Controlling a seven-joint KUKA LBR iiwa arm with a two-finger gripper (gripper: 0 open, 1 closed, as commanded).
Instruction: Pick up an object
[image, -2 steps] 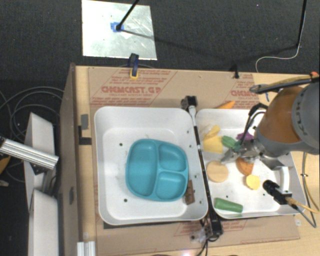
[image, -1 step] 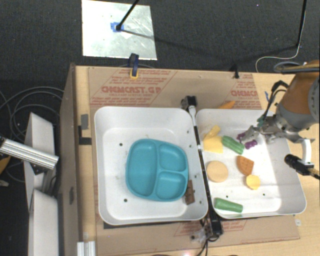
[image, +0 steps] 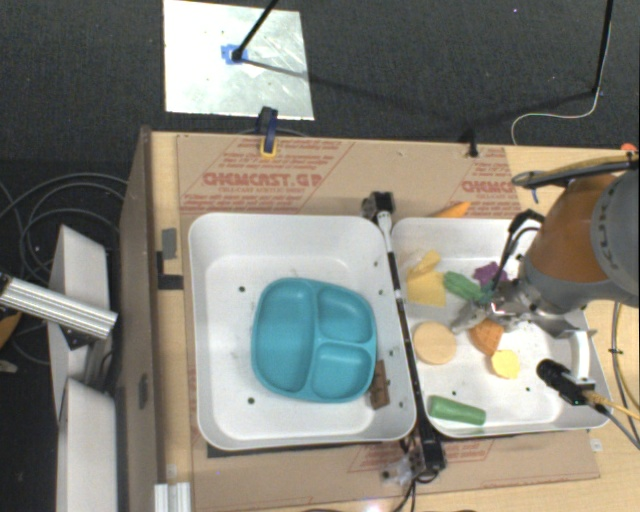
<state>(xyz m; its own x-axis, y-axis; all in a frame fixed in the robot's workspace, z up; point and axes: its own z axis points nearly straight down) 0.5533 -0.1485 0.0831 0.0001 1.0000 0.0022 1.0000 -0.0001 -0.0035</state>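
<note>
The right bin (image: 530, 415) holds several toy foods. A yellow wedge (image: 426, 288) and a smaller yellow piece (image: 426, 263) lie at its left. Further in are a green piece (image: 461, 285), a purple piece (image: 486, 272), a tan disc (image: 434, 343), an orange piece (image: 487, 337), a yellow round piece (image: 506, 363) and a green pickle-like piece (image: 456, 409). My gripper (image: 487, 312) hangs low in the middle of this bin. It sits just above the orange piece, between that and the green and purple pieces. The wrist hides what lies under it.
The left bin (image: 225, 260) holds a blue divided plate (image: 315, 340), with a small brown piece (image: 380, 384) by the plate's right edge. An orange carrot-like piece (image: 452, 210) lies on the cardboard behind the right bin. The arm (image: 580, 240) covers the right bin's right side.
</note>
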